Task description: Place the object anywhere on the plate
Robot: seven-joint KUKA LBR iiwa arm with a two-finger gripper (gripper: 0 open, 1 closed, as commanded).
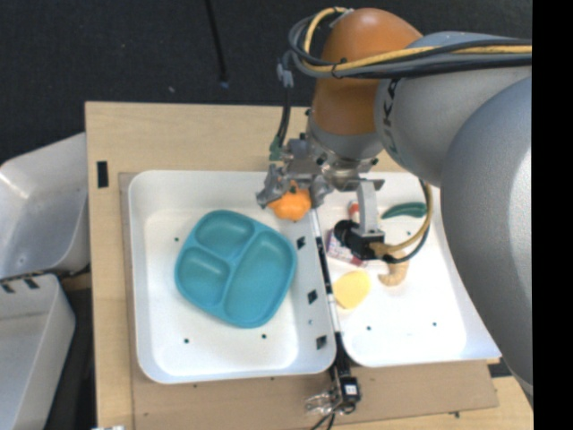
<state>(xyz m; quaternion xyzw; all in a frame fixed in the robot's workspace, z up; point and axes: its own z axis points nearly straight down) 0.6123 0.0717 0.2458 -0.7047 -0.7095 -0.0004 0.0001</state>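
A teal plate (236, 266) with three compartments lies in the left bin (161, 348). Just beyond the plate's far right rim, an orange round object (291, 206) hangs between the fingers of my gripper (292, 201), which is shut on it. The gripper sits over the left bin's right side, close to the divider between the bins. The arm's orange band and grey body fill the space above and to the right.
The right bin (421, 339) holds a yellow piece (352, 288), a tan piece (394, 273), a green item (405, 210) and a small dark and pink object (347, 240). Wooden bench edge runs around both bins.
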